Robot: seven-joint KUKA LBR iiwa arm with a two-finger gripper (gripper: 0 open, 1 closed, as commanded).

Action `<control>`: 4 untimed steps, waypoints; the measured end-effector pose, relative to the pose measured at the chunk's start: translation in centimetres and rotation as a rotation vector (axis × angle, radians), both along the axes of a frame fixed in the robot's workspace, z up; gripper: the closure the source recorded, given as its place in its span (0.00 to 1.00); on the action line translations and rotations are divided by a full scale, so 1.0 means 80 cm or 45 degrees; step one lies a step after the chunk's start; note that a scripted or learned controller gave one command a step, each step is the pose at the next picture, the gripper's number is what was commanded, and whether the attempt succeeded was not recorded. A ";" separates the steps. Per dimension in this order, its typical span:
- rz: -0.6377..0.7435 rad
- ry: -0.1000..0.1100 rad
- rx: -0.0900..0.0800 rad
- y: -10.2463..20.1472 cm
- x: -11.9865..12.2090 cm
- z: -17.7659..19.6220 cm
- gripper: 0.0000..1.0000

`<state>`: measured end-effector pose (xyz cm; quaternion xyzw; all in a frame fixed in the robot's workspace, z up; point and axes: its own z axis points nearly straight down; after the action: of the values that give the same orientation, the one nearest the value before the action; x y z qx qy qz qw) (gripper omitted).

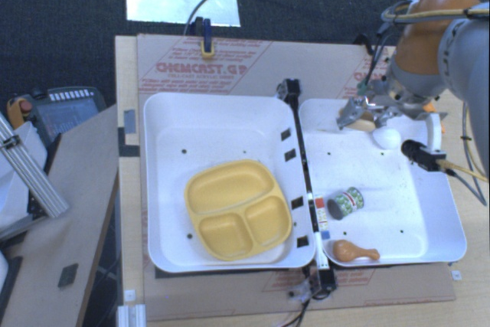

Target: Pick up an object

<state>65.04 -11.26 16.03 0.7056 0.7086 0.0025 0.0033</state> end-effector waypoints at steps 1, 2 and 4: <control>0.002 -0.001 0.000 0.008 0.006 0.079 1.00; 0.001 0.006 0.001 0.008 0.008 0.086 1.00; 0.008 0.008 0.005 0.148 -0.002 0.095 1.00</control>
<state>64.88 0.61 23.60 0.7033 0.7109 0.0017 -0.0002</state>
